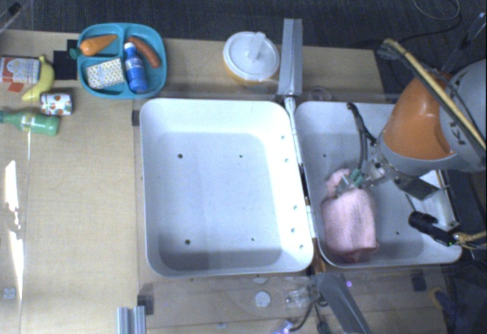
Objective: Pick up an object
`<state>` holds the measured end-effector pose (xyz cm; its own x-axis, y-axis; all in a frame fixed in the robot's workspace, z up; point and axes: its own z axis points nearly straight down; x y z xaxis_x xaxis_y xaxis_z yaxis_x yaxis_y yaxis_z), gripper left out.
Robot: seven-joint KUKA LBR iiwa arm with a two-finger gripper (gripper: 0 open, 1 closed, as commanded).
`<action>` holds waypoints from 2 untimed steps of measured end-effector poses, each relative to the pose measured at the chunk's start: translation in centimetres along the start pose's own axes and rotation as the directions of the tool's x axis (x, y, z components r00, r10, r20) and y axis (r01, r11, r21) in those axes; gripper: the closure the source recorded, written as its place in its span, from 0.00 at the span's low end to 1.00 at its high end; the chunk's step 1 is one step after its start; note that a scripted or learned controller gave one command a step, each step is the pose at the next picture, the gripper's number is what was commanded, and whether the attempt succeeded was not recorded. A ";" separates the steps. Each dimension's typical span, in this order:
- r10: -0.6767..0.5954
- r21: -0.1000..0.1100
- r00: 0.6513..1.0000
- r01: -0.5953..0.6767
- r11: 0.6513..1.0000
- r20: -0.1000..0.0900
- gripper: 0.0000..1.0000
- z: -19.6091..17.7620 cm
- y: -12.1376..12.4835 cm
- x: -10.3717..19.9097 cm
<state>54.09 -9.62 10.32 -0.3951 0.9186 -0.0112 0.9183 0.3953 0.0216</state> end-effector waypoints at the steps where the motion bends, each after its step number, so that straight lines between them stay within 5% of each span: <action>1: 0.004 0.002 1.000 -0.004 1.000 0.001 1.00 1.0 -3.9 -2.2; 2: 0.247 0.021 0.969 -0.247 0.969 -0.005 1.00 -9.2 2.9 -2.2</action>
